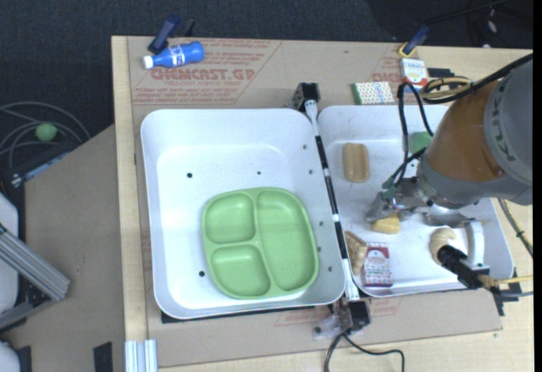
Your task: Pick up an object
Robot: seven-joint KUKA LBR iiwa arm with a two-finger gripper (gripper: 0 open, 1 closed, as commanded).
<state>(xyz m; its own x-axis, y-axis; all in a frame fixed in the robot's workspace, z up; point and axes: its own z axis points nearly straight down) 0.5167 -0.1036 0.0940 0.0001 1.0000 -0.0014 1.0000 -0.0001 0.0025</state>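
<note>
The gripper (pixel 383 211) is down in the right bin (pixel 373 120), near its middle, its metal fingers close around a small pale yellow piece (pixel 386 225) that sits on the bin floor right beneath them; whether the fingers actually pinch it, or how far apart they stand, cannot be told from this slant. The yellow piece is a short, rounded block with its long axis running roughly left to right. Up-left of it lies a tan bread-like block (pixel 356 162), smooth and oblong, long axis pointing up and down the view, with bare white floor all around it. At the bin's lower left a red-and-white packet (pixel 377 265) lies flat beside a beige crumbly item (pixel 356 253) against the dividing wall. A cream rounded object (pixel 442 239) rests near the lower right rim (partly under the arm's black fittings). The left bin (pixel 169 150) holds a glossy green three-compartment tray (pixel 258 241), with open floor above it.
</note>
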